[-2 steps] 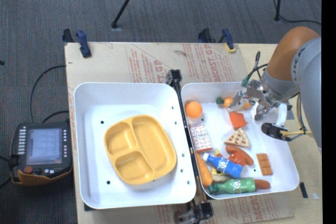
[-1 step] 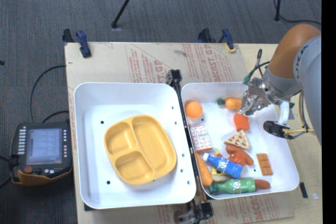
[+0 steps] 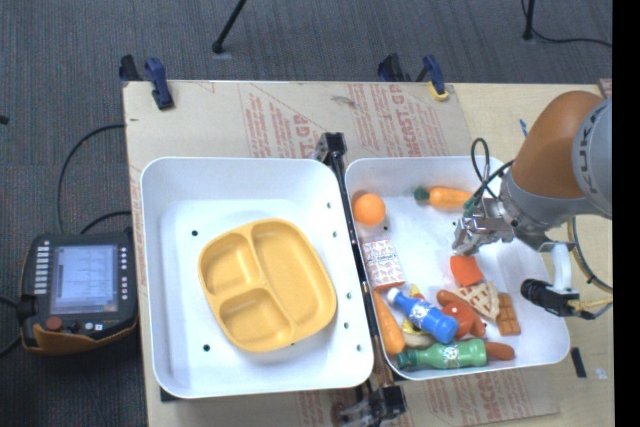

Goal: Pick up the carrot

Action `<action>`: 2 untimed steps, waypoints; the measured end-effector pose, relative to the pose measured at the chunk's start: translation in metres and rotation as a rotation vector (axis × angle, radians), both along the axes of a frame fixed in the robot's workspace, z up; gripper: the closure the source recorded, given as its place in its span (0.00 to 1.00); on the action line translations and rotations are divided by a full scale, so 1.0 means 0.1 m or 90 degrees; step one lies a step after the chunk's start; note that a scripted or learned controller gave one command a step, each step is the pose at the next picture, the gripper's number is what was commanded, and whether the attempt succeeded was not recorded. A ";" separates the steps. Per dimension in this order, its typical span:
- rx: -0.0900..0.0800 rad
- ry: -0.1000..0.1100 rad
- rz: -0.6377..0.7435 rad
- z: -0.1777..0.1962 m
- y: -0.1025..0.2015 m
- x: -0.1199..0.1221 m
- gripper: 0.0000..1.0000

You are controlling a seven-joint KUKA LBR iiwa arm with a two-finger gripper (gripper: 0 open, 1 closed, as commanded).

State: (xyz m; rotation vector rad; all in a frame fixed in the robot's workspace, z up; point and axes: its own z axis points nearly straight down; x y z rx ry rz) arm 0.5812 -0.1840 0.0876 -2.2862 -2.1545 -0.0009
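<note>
While the grey arm with its orange band (image 3: 560, 160) hangs over the right white bin (image 3: 545, 335), we see its tool (image 3: 478, 233); whether it is apart, we cannot tell. The small orange carrot (image 3: 446, 197) lies just above-left of it.

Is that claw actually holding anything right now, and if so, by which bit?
It cannot be told. The claw hangs over the right bin, between the carrot and a red toy, with nothing clearly gripped.
</note>
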 end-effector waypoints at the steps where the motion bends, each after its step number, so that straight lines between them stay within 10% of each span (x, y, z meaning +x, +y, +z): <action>1: 0.000 0.001 -0.001 0.00 -0.01 0.00 0.00; 2: 0.003 0.000 -0.055 0.01 -0.18 0.64 0.00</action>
